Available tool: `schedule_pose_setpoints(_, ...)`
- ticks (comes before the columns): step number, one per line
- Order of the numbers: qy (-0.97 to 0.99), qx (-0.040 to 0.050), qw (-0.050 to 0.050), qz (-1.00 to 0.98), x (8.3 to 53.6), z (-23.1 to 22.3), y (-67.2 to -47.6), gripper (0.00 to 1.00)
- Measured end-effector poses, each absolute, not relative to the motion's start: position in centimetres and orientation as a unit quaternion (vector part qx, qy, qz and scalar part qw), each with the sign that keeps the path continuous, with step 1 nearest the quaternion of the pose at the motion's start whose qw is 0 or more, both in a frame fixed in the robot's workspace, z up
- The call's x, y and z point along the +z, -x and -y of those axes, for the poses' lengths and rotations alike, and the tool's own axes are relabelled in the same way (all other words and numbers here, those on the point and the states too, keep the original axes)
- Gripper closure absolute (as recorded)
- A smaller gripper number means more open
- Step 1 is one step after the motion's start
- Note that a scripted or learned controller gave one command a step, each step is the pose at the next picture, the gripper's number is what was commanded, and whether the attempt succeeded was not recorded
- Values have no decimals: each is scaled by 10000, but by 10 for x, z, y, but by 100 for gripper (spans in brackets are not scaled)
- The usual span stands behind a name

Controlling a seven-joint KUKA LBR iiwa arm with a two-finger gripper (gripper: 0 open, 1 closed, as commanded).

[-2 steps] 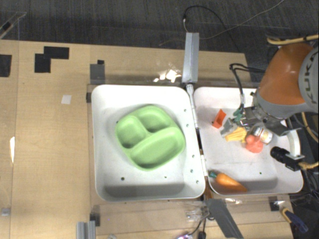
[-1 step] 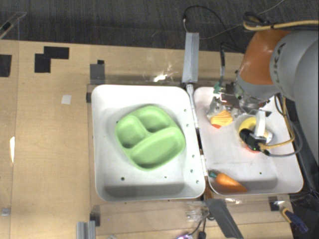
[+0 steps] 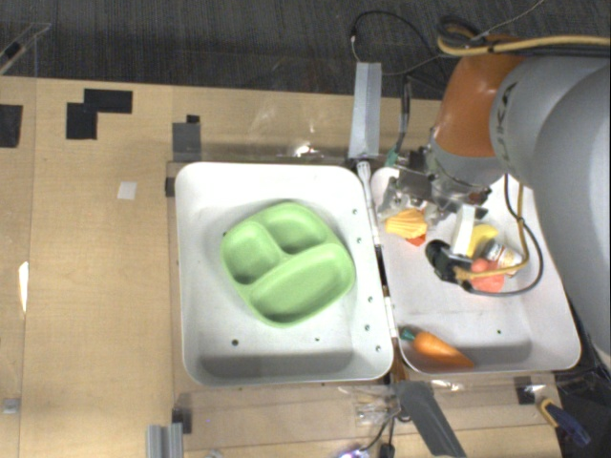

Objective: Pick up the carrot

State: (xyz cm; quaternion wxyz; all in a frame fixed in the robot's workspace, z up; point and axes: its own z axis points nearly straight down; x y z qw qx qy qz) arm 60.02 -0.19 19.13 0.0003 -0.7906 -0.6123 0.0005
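Observation:
The carrot (image 3: 437,347), orange with a small green top, lies in the near left corner of the right bin (image 3: 535,337). My gripper (image 3: 414,197) hangs over the far left part of that bin, well away from the carrot. It is right above a small yellow and orange toy food piece (image 3: 407,225).
A green divided plate (image 3: 286,260) sits in the left bin (image 3: 205,284). A yellow item (image 3: 488,240) and a red item (image 3: 489,281) lie in the middle of the right bin, below the wrist. The grey arm (image 3: 563,132) covers the right bin's far right side.

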Motion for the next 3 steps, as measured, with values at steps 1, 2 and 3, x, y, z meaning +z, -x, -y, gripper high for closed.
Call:
schedule_pose_setpoints(1, 6477, -6, -11, 7619, 183, 30, -636, 100)
schedule_pose_setpoints(2, 5516, -4, -17, 8341, 189, 102, -636, 100)
schedule_pose_setpoints(3, 6663, 0, -6, 7457, 182, 60, -670, 100)
